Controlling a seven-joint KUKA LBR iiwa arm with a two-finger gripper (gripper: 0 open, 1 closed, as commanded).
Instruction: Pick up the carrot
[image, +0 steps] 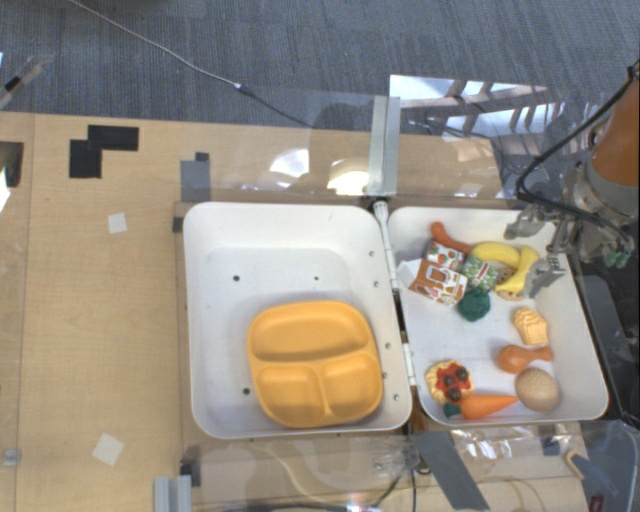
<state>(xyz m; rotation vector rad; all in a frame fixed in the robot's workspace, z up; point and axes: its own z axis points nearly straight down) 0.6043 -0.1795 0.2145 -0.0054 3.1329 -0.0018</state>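
A grey arm with an orange band reaches in from the right above a bench carrying two white bins, its pincer (548, 262) poised over the far right side of the right bin (590, 350); whether the pincer is apart or together cannot be told from this angle, and nothing is seen held in it. The carrot (486, 405) lies untouched near that bin's front rim, just beside a small pizza slice (449, 381) and a beige egg-shaped piece (537, 389), well apart from the pincer, so by all appearances the pick-up has yet to be made: approach, grasp and lift all remain. The right bin holds one carrot, one banana (507, 262), one drumstick (522, 356), one green vegetable (475, 304) and several other single toy foods. The left bin (215, 260) holds one yellow divided plate (314, 362).
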